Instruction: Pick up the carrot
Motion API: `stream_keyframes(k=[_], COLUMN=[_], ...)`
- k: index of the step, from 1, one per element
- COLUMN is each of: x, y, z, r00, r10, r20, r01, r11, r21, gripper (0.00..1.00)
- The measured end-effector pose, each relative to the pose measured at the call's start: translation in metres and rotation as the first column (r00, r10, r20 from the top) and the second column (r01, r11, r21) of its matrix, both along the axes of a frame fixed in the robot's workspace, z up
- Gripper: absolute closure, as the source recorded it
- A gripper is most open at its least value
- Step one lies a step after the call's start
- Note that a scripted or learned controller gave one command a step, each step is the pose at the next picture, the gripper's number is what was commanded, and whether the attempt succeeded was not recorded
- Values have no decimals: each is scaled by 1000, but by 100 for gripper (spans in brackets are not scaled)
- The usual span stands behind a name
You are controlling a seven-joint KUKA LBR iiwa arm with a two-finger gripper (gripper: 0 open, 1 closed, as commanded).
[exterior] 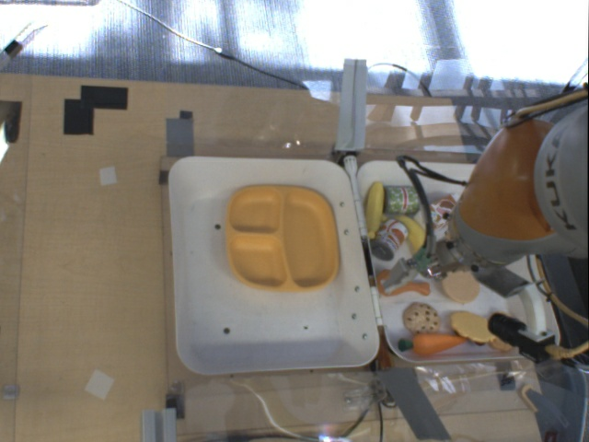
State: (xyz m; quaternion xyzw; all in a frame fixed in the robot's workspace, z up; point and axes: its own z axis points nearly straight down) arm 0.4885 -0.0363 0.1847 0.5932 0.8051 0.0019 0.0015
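The carrot [440,343] is orange with a small green stub at its left end. It lies flat near the front wall of the right bin [391,346]. My gripper [405,272] hangs over the middle of that bin, further back than the carrot and a little to its left. It sits just above a curved orange food piece [405,288], apart from the carrot. The grey and orange arm covers the bin's right part.
A yellow divided plate [281,236] lies in the left bin [198,274]. Around the gripper are a banana [375,205], a green can [401,199], a small jar [390,238], a speckled cookie [421,318], a tan disc [461,286] and a bread slice [473,326].
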Motion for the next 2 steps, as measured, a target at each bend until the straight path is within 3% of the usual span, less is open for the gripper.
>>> stream_keyframes(k=[1, 2], x=[0, 0], y=[-1, 37], z=[1, 0], r00=[989, 987], r10=[-146, -159], r20=[2, 2], r01=[146, 159], r11=[989, 987], r21=[0, 2], gripper=[0, 0])
